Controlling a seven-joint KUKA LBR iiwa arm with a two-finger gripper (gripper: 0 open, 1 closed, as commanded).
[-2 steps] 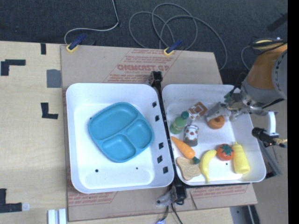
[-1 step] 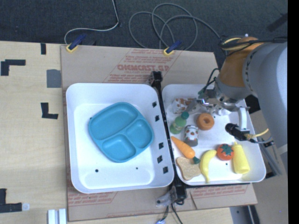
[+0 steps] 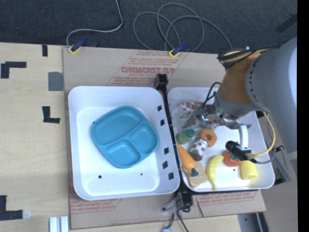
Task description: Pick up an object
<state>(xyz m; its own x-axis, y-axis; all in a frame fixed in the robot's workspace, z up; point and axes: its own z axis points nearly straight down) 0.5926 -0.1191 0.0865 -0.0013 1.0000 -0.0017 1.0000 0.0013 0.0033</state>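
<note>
The right bin [image 3: 267, 175] holds several toy foods: an orange ring donut [image 3: 208, 137], a carrot [image 3: 186, 158], a banana [image 3: 214, 168], a red tomato [image 3: 232, 159], a yellow block [image 3: 248, 170], a green piece [image 3: 185, 136] and a slice of toast [image 3: 197, 179]. My gripper [image 3: 203, 114] is low over the upper middle of this bin, just above the donut and beside a pale printed packet [image 3: 186, 108]. The wrist hides its tip. Nothing can be seen held in it.
The left bin [image 3: 79, 178] holds a blue divided plate [image 3: 124, 135]. A black divider [image 3: 166, 129] runs between the bins. The grey arm with its orange band [image 3: 239, 81] covers the right bin's upper right corner. Cables [image 3: 169, 23] loop behind the bench.
</note>
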